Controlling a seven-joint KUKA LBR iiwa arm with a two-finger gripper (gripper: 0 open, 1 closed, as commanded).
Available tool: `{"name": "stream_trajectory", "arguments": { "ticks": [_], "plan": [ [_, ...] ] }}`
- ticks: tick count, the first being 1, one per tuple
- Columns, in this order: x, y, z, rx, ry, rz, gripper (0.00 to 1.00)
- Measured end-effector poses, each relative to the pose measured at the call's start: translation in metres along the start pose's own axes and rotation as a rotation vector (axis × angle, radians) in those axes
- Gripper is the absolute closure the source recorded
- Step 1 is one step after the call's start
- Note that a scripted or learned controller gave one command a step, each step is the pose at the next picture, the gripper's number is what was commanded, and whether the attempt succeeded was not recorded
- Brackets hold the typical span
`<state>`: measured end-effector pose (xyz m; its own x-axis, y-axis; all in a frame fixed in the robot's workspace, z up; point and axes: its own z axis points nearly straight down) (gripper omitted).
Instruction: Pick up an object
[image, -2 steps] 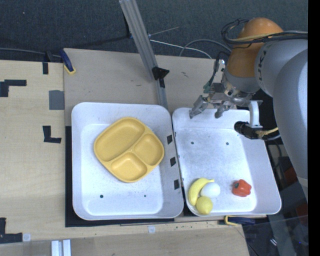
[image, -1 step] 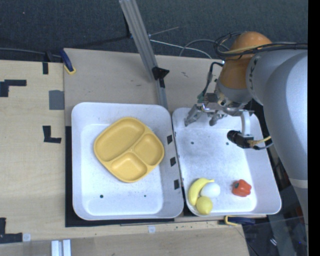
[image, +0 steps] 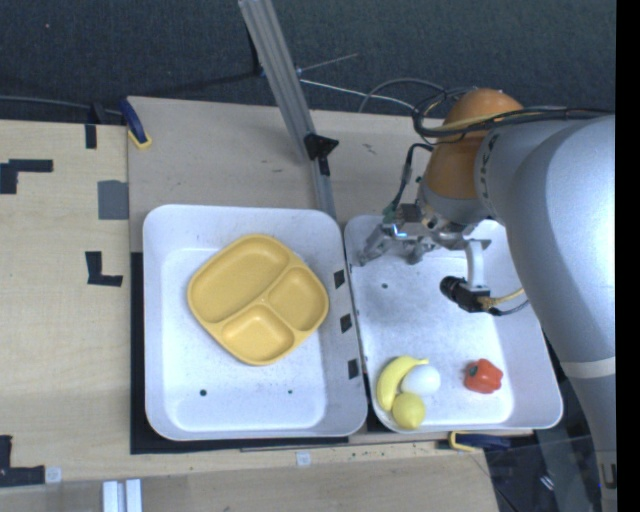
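My gripper (image: 392, 243) hangs over the back left corner of the right bin (image: 440, 330), below the orange wrist band, with nothing visibly between its fingers. At the front of that bin lie a yellow banana (image: 394, 376), a white egg-like ball (image: 423, 380) and a yellow lemon (image: 408, 409), all bunched together. A small red pepper (image: 483, 376) sits to their right. All of these lie well in front of the gripper. A yellow divided plate (image: 258, 297) rests in the left bin (image: 170, 330).
The grey arm covers the right side of the right bin. A black cable connector (image: 462, 292) dangles from the wrist over the bin. A metal rail (image: 290, 100) slants across the bench behind the bins.
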<state>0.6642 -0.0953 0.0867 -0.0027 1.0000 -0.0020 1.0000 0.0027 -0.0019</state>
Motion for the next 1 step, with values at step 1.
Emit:
{"name": "stream_trajectory", "arguments": {
  "ticks": [1],
  "plan": [
    [0.0010,0.0002,-0.0117,0.000,0.001,-0.001,1.00]
  ]
}}
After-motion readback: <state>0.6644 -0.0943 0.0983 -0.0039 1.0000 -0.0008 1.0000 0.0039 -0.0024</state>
